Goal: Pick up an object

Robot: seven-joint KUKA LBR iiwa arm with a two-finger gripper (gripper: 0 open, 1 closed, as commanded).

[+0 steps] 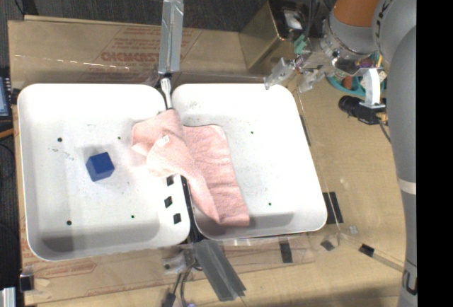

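Note:
A small blue cube (100, 165) sits on the floor of the left bin (42, 114). A pink cloth (198, 164) is draped over the divide between the bins, most of it lying in the right bin (283, 157). My gripper (291, 76) hangs above the far right corner of the right bin, well away from both objects. Its two translucent fingers (277, 73) are spread apart with nothing between them.
A metal post (170, 37) stands behind the gap between the bins. A brown box (272, 33) sits behind the right bin, close to the gripper. Cardboard covers the bench to the right of the bins.

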